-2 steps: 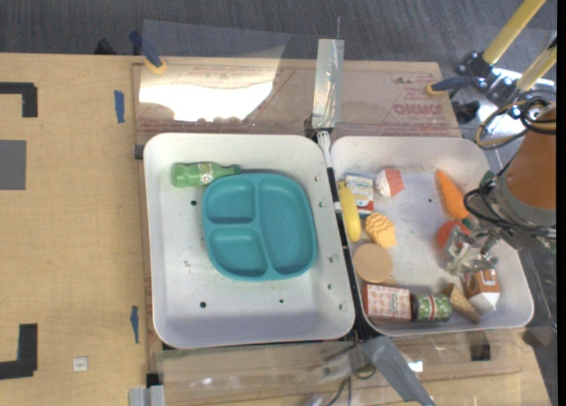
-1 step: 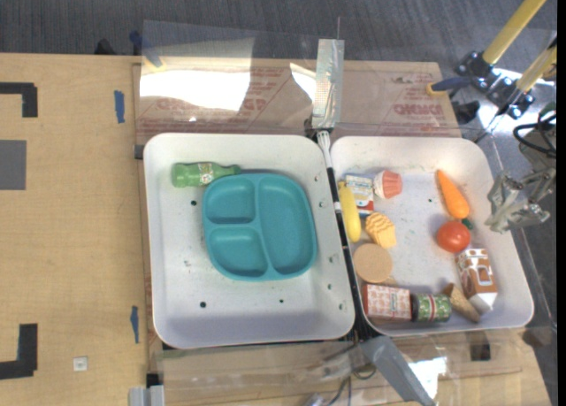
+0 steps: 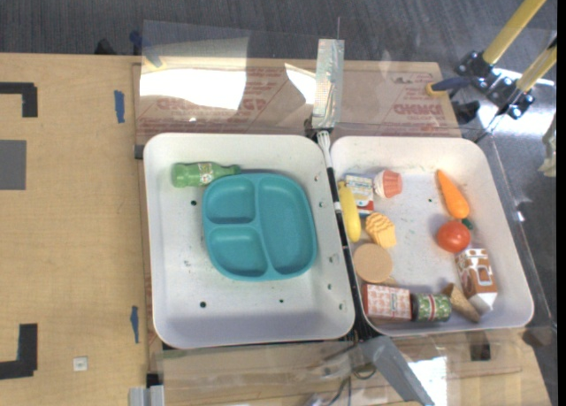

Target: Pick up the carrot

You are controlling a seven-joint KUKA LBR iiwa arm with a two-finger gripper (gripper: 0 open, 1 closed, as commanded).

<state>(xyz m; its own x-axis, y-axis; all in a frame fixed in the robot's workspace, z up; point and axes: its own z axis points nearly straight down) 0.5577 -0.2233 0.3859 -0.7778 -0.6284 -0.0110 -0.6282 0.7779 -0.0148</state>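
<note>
the carrot [image 3: 453, 194] lies near the right bin's [image 3: 508, 218] far right wall, touching the tomato [image 3: 454, 235], which a grab might nudge or catch instead; the gripper's state i cannot tell.

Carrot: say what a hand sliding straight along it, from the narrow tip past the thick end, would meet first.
Most likely the tomato: it lies just beyond the thick end of the carrot, roughly in that line. Whether the two touch is unclear.
</note>
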